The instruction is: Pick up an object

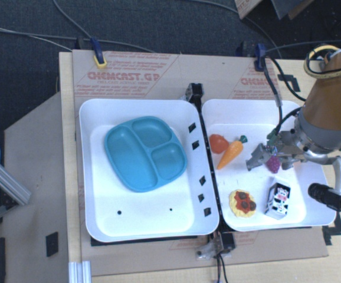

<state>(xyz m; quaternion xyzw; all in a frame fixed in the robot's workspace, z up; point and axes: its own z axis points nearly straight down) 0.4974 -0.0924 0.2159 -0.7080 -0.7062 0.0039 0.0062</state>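
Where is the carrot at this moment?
The carrot lies in the right bin, near its left wall, beside a red tomato and left of the gripper.

The right bin (229, 114) is open at twelve o'clock; the carrot (230, 152), pizza (242, 203) and cow (278, 200) crowd its middle and six o'clock.

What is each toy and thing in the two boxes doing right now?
Blue plate: lying flat in the left bin, nothing on it.
Tomato: in the right bin, touching the carrot.
Carrot: lying slanted beside the tomato.
Pizza: flat, near the front.
Cow carton: lying right of the pizza.
Purple toy: right at the gripper, hold unclear.
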